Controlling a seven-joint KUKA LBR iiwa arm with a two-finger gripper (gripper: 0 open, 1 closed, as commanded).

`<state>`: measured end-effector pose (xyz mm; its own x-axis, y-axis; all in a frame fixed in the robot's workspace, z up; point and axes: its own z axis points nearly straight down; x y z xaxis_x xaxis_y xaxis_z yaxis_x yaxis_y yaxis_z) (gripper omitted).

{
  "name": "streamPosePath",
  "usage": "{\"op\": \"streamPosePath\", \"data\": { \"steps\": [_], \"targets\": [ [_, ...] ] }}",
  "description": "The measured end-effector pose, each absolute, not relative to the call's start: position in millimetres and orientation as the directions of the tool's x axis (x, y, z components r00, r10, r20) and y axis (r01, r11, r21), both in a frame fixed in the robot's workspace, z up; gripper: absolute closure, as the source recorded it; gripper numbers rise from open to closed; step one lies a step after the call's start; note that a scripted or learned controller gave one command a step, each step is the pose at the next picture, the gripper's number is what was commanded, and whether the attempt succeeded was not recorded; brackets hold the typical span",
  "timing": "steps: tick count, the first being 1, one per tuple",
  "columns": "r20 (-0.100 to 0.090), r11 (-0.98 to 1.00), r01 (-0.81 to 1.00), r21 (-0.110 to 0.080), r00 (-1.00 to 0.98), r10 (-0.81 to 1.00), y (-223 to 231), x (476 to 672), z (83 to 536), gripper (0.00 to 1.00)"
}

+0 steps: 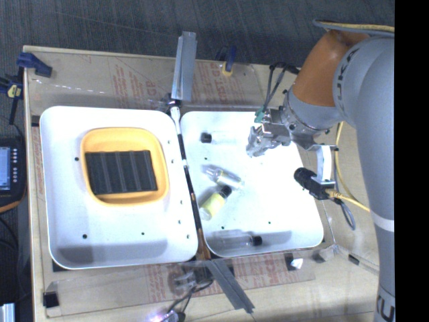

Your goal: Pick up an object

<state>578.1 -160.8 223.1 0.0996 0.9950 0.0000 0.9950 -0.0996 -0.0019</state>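
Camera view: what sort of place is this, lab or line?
Likely a robot grasping lab bench: two white bins clamped on a board, a grey arm's gripper over scattered small objects, including a yellow bottle.

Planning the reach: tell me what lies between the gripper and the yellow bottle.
In the camera view, a clear tube lies between the gripper and the yellow bottle.

Strong overhead light washes the two shallow white plastic bins (114, 250) almost to blank, and the right bin's floor (275, 200) glares so hard that the small clear items there lose their edges. Soft grey shadow pools along the left bin's near wall. The dark carpet beyond the pale wooden desk (100, 72) stays dim (grainy too). Focus is moderate overall, fine detail smeared.
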Motion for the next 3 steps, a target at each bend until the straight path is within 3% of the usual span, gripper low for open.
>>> {"op": "streamPosePath", "data": {
  "steps": [1, 2, 3],
  "targets": [
    [0.001, -0.099, 0.995, -0.002, 0.099, 0.995, -160, 578.1, 223, 0.0],
    [0.001, 0.093, 0.996, -0.001, -0.093, 0.996, -183, 517.4, 102, 0.0],
    [0.001, 0.051, 0.999, -0.003, -0.051, 0.999, -172, 606.6, 91, 0.0]
  ]
}}
